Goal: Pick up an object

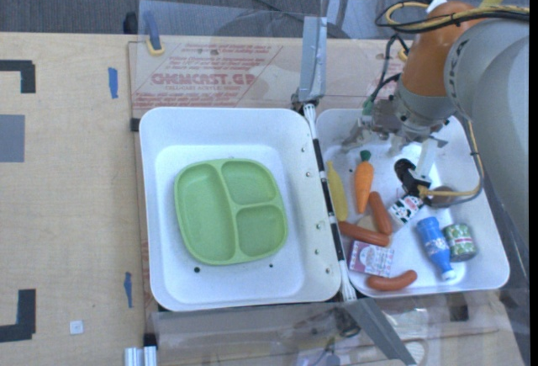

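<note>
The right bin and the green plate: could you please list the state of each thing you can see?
Green plate: flat in the left bin, nothing on it.
Carrot: lying in the right bin, leaves toward the gripper.
Blue bottle: on its side.
Green can: lying beside the bottle.
Sausage: lying loose near the front wall.
Pink packet: lying flat.

1. The arm (496, 61) is cut off by the picture's edge at 3 o'clock.
2. The pincer (395, 133) is too dim under the orange wrist to tell how it stands.
3. The pink packet (370, 257) bears print too small to read.
4. The bench (59, 213) runs out at 9 o'clock.
</note>
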Tool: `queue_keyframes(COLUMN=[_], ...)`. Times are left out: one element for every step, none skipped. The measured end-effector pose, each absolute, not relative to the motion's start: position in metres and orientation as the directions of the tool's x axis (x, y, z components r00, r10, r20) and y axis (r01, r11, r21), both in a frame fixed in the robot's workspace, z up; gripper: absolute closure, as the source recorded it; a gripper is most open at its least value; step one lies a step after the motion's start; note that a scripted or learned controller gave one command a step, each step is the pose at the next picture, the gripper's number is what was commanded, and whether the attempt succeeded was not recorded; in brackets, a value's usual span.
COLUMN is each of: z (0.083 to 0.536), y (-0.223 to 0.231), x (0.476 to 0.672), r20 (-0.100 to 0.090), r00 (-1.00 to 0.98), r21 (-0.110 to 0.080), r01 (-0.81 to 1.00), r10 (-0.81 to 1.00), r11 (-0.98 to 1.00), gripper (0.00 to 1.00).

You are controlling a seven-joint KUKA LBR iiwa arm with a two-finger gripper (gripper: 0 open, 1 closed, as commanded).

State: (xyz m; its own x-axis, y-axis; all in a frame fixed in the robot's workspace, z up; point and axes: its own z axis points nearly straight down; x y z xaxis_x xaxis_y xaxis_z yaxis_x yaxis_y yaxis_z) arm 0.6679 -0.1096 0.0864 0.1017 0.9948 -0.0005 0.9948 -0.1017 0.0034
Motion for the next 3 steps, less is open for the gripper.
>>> queue_keyframes(z=[0.097,0.097,0.108], y=[-0.109,-0.109,-0.110], x=[0.669,0.669,0.670], r20=[-0.002,-0.002,-0.003], r00=[0.101,0.100,0.101], r21=[0.006,0.005,0.009], r01=[0.995,0.995,0.995], r10=[0.995,0.995,0.995], r11=[-0.100,-0.100,-0.101], gripper=[1.00,0.00,1.00])
